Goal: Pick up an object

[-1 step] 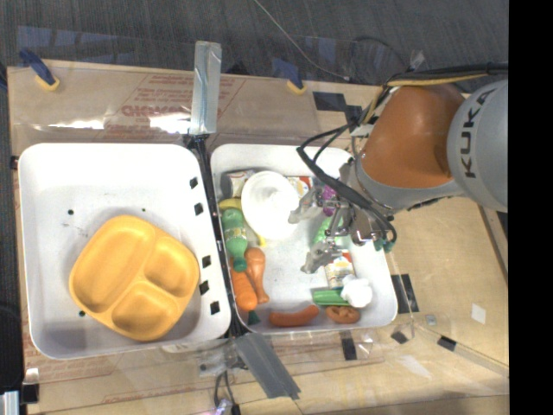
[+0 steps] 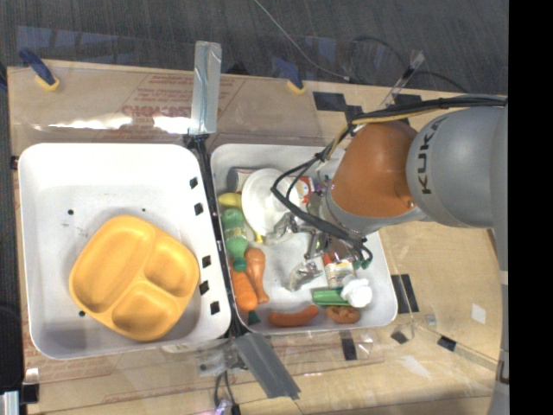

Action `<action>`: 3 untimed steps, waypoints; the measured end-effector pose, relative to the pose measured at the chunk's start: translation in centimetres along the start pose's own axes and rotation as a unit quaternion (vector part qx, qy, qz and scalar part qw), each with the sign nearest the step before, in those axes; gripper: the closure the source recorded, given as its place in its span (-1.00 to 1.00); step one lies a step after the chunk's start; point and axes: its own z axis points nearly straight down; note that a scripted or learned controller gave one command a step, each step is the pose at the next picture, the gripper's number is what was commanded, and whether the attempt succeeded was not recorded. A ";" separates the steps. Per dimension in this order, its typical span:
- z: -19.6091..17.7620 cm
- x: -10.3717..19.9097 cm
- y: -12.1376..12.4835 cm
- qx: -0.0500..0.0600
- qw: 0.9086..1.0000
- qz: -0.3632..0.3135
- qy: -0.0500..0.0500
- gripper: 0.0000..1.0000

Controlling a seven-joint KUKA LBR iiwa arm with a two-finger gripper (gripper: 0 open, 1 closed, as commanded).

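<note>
Clutter is our main worry: the gripper (image 2: 309,264) hangs low in the right bin (image 2: 380,271), amid small things packed close, and we cannot tell whether its fingers are open or closed, nor whether anything sits between them. Candidates for the pick lie all around it: a green tube with a white cap (image 2: 341,295) just beside it toward the near wall, a carrot (image 2: 256,275) and an orange piece (image 2: 244,290) along the divider, green vegetables (image 2: 233,232) and a yellow piece (image 2: 229,201) above those, a reddish sausage (image 2: 294,318) and a brown lump (image 2: 344,313) at the near edge, and a white bowl (image 2: 259,201) toward the far wall. We judge that a closing grasp here could nudge a neighbour, pinch two items together, or slip off the rounded tube. Loose cables (image 2: 298,206) at the wrist may snag the bowl. The left bin (image 2: 43,188) holds a yellow divided tray (image 2: 134,275). Both bins rest on a cardboard-covered bench (image 2: 449,318); dark carpet (image 2: 130,7) lies beyond.
</note>
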 end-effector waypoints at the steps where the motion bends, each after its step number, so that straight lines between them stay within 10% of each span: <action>1: 0.1 1.4 6.4 -0.001 1.000 -0.022 0.001 -1.00; 2: 0.0 2.1 -2.7 0.000 0.979 -0.205 0.000 -1.00; 3: -0.7 1.8 -2.5 -0.002 0.978 -0.207 -0.001 1.00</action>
